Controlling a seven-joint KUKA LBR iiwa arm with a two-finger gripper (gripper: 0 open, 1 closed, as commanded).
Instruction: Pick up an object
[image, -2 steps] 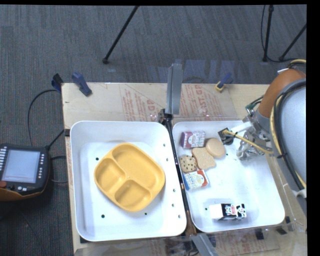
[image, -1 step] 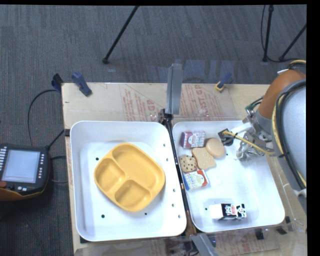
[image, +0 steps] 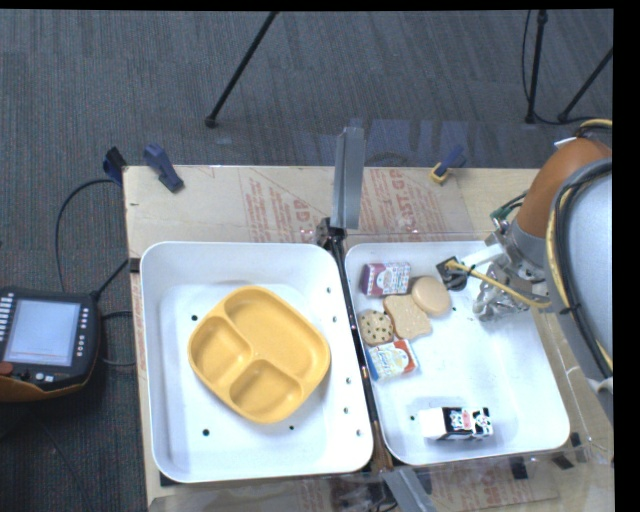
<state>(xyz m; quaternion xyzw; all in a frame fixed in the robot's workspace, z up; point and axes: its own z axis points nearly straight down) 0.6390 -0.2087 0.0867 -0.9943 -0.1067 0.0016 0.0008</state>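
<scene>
My gripper (image: 494, 300) hangs over the right bin's (image: 520, 385) far right part, open, with nothing between its fingers. To its left lies a cluster of toy foods: a round tan bun (image: 431, 295), a slice of toast (image: 408, 317), a chocolate-chip cookie (image: 376, 326), a maroon carton (image: 386, 278) and a small orange and blue carton (image: 391, 359). A black and white cow-print milk carton (image: 455, 422) lies on its side near the bin's front edge. The bun is the closest item, a short way left of the gripper.
A yellow divided plate (image: 260, 352) sits in the left bin (image: 160, 300). A grey upright post (image: 348, 185) stands behind the wall between the bins. Bare white floor lies between the gripper and the milk carton. A pendant (image: 45, 340) rests on the floor at left.
</scene>
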